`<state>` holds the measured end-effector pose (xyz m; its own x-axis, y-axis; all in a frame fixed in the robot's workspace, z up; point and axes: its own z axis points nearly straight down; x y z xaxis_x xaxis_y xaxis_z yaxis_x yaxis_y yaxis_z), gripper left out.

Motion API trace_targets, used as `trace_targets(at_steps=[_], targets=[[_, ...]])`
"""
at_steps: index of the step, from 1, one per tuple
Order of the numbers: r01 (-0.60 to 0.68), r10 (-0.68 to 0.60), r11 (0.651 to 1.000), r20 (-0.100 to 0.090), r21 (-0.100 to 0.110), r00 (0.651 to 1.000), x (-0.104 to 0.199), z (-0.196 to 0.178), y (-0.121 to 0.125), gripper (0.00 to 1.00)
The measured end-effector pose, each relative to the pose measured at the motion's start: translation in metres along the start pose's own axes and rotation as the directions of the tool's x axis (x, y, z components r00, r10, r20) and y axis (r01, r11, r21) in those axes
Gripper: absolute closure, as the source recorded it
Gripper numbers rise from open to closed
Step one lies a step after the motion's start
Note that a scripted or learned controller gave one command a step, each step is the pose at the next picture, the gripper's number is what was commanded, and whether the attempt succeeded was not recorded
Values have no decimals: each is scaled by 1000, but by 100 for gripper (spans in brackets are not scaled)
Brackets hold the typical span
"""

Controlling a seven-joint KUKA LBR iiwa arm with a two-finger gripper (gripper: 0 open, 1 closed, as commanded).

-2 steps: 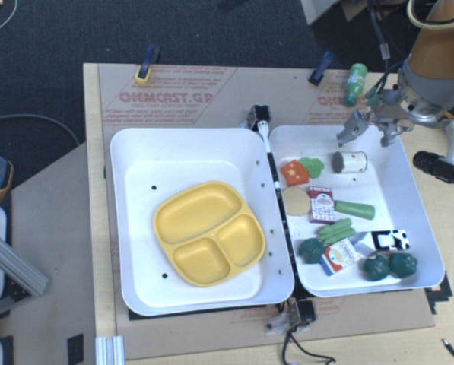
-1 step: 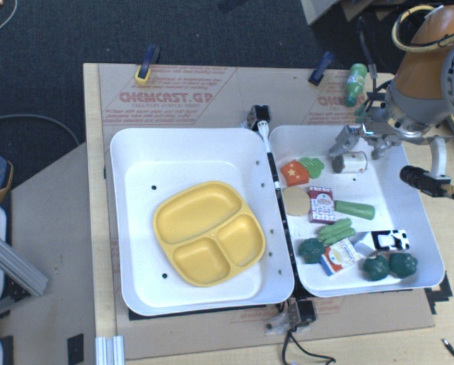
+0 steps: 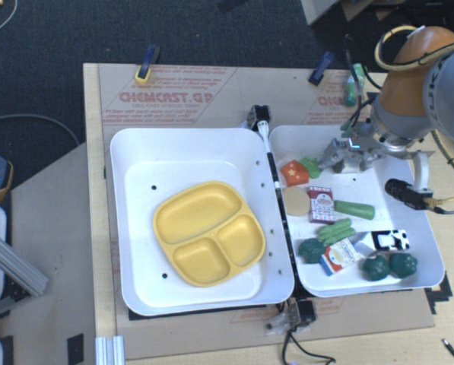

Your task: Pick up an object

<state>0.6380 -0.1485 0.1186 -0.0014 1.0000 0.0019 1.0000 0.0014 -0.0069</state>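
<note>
My gripper (image 3: pixel 350 157) hangs low over the back of the right bin (image 3: pixel 432 261), below the orange-banded wrist (image 3: pixel 409 82). Just left of it lie a red toy (image 3: pixel 293 173) and a small green piece (image 3: pixel 312 166). Nearer the front are a red and white packet (image 3: pixel 321 204), a green cucumber-like stick (image 3: pixel 354 209) and a tan disc (image 3: pixel 294 201). I see nothing held in the gripper.
The left bin (image 3: pixel 128 166) holds a yellow divided plate (image 3: pixel 208 233). At the right bin's front lie dark green toys (image 3: pixel 312 249) (image 3: pixel 390 265), a small carton (image 3: pixel 339 255) and a black and white piece (image 3: pixel 390 240). A black clip (image 3: pixel 258 115) sits between the bins.
</note>
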Motion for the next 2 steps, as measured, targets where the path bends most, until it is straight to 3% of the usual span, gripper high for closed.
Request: trace_targets(at_steps=[1,2], targets=[[-1,1,1000,0,-4,1000,1,35,0,0],[0,0,1000,2,-10,1000,1,21,2,100]])
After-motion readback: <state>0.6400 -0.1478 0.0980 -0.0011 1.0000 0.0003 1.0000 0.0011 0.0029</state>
